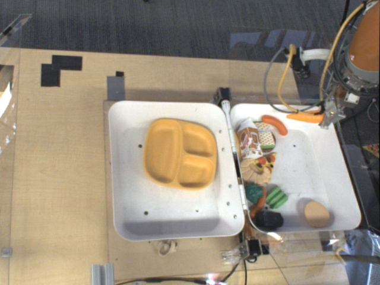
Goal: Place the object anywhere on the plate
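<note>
The yellow divided plate (180, 153) lies in the middle of the left bin (127, 218). In the right bin (332, 177), toy foods crowd its left wall, a hot dog (274, 124) and a carrot (305, 117) lie near its far edge, and a tan bread roll (316, 213) sits in its near right corner. The claw (330, 114) hangs over the bin's far right corner; whether it is spread or pressed together cannot be told.
</note>
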You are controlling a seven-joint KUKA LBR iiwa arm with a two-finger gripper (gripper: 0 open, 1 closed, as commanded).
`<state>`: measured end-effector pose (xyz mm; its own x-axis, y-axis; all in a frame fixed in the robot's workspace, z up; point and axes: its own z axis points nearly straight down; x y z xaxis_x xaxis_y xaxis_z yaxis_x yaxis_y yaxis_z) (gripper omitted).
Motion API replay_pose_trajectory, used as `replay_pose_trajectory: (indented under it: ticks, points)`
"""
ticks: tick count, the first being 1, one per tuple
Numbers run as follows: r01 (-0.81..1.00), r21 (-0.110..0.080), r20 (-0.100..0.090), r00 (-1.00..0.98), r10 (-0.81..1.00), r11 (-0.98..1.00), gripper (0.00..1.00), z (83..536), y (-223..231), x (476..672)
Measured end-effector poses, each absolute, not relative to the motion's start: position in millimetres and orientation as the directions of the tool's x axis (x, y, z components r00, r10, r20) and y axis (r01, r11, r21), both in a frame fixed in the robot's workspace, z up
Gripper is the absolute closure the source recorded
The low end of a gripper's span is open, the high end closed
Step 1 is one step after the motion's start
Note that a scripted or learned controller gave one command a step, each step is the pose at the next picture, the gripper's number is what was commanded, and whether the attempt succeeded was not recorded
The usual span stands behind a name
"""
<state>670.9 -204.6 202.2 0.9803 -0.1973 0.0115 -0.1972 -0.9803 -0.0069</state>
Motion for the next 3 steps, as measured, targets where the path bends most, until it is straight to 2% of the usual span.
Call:
replay_pose_trajectory:
  ticks: [1,3]
  points:
    - [-0.196,-0.008,0.006,0.980,-0.197,-0.980,1.00,188.0,-204.7,670.0]
    - [-0.194,-0.022,0.026,0.981,-0.194,-0.981,1.00,211.4,-200.5,674.9]
